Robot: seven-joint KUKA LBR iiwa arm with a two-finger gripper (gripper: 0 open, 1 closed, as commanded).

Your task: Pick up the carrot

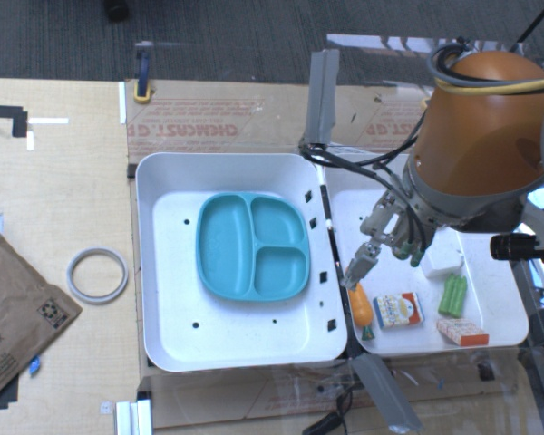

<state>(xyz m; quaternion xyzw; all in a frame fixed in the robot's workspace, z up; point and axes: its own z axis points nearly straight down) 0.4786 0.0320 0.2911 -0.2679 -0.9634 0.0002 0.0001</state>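
The pincer [356, 273] hangs just above the carrot [360, 306] in the right bin [490, 333], grip unreadable from here; next, probably a short drop.

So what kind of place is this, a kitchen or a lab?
Likely a robotics lab bench: an arm reaches over two white bins, with toy food such as a carrot and a teal divided plate.

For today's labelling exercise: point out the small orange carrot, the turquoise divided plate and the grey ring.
small orange carrot [361, 308], camera view, mid-body.
turquoise divided plate [219, 246], camera view, large left compartment.
grey ring [75, 284], camera view, left band.
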